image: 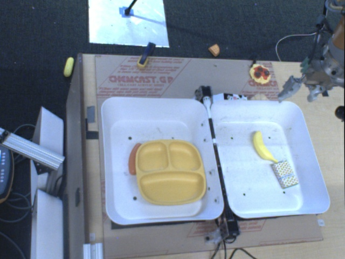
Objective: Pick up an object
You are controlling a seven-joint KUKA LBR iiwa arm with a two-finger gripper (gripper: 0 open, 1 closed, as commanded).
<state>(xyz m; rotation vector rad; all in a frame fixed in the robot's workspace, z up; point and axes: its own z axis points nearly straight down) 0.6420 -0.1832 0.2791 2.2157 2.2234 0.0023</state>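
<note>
— Hovering where, exactly?

— The gripper [303, 90] hangs at the upper right, over the far rim of the right bin [318, 182], with the grey wrist rising out of the top corner. Its two fingers [289, 88] are spread apart and nothing sits between them.

— And the things it could take?

— A banana [263, 146] lies in the right bin, well below the gripper, slanting toward the near right. Just beside its lower end rests a small patterned block [284, 174], tilted; whether the two touch I cannot tell.

— The other bin?

— The left bin [116, 144] holds a yellow divided plate [170, 171] with three compartments. An orange-red piece [132, 158] peeks out from under its left edge.

— Outside the bins?

— On the brown board behind the right bin sits a small round yellow-and-red toy [261, 73], near the gripper. Farther left, a yellow and blue tool [145, 55] lies on the board's back edge. On the dark carpet are an orange bit [214, 49] and a yellow object [68, 66].
</note>
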